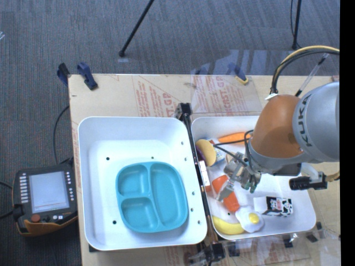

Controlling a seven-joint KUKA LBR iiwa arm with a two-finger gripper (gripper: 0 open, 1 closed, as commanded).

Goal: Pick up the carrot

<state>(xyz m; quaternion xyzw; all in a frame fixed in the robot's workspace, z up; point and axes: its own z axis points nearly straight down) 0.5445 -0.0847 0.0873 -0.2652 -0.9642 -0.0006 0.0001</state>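
- Two shallow bins sit side by side: the left white bin (89,134) holds a light blue divided plastic plate (151,195), and the right white bin (302,219) holds a scatter of toy food.
- The long orange plastic carrot (232,138) lies in the far part of the right bin, close to its far wall and just right of a rounded yellow and purple toy (206,150).
- Its long axis runs left to right, with the right end a little farther away. That end passes under the arm's orange band, so I cannot tell which end is the tip.
- It is probably a light, stiff, hollow toy with a smooth, round skin, so it may roll or slip out of a pinch.
- The best hold looks to be across its visible middle, with the jaws closing near-to-far across the long axis.
- The grey two-finger gripper (233,186) hangs nearer in the bin than the carrot and apart from it, over some orange-red toy pieces (219,182).
- I cannot tell whether its jaws are apart or together, and nothing is plainly clamped between them.
- Along the near side lie a yellow toy banana (226,225), a white and yellow toy fried egg (249,219) and a small black and white carton (275,205), all well apart from the carrot.
- The carrot is not yet taken; the gripper would likely have to go farther back to reach it.
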